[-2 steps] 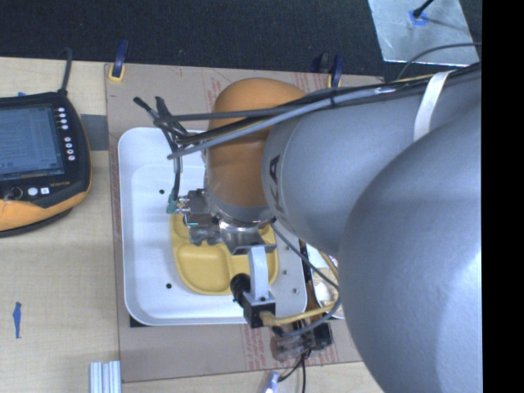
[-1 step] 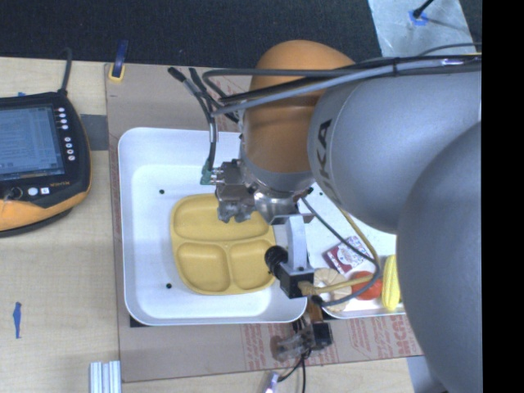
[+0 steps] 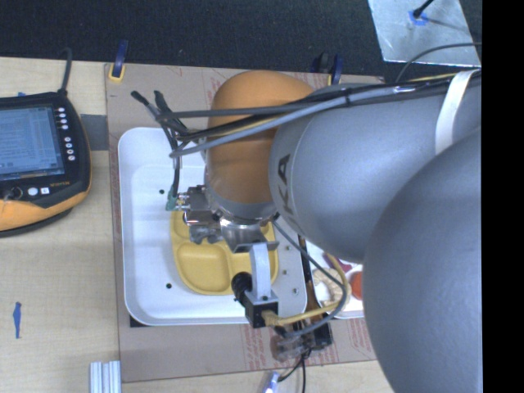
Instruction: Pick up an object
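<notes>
Arm (image 3: 385,203): grey, orange band (image 3: 246,137). Bin (image 3: 143,219): white. Tray-shaped object (image 3: 201,268) in bin: yellow. Bench (image 3: 57,301): light wood tone. Handheld pendant (image 3: 37,158): black and orange casing, pale screen.

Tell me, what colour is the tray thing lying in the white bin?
Yellow. The tray shows in the camera view, partly under the arm.

A pale yellow, shallow moulded dish (image 3: 205,267) lies flat in the left white bin (image 3: 143,219) — partly hidden.
</notes>
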{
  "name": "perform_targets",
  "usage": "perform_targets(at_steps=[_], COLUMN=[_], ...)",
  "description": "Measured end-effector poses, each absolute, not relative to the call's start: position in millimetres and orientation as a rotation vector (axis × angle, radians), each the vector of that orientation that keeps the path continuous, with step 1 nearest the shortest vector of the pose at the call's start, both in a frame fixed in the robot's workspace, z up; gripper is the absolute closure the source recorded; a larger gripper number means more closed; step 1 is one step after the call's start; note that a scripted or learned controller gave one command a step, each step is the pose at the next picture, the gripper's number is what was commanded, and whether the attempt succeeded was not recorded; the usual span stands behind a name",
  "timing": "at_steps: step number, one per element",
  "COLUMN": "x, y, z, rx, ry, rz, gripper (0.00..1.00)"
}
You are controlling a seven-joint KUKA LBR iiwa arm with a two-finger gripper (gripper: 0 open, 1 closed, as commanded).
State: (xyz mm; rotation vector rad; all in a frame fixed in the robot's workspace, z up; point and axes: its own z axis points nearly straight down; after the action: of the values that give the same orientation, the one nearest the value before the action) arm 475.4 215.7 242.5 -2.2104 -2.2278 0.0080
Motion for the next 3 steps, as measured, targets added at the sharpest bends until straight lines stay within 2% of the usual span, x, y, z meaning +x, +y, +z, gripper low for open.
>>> perform_targets(at_steps=[1, 2, 3], x=[539.3, 518.4, 614.4], y=[197.9, 212.2, 205.5], z=[279.9, 239.1, 309.0], rx=[-2.215, -2.211, -2.214], ry=[-2.224, -2.228, -2.226], rz=[0.005, 0.009, 0.003], gripper=[1.0, 1.0, 1.0])
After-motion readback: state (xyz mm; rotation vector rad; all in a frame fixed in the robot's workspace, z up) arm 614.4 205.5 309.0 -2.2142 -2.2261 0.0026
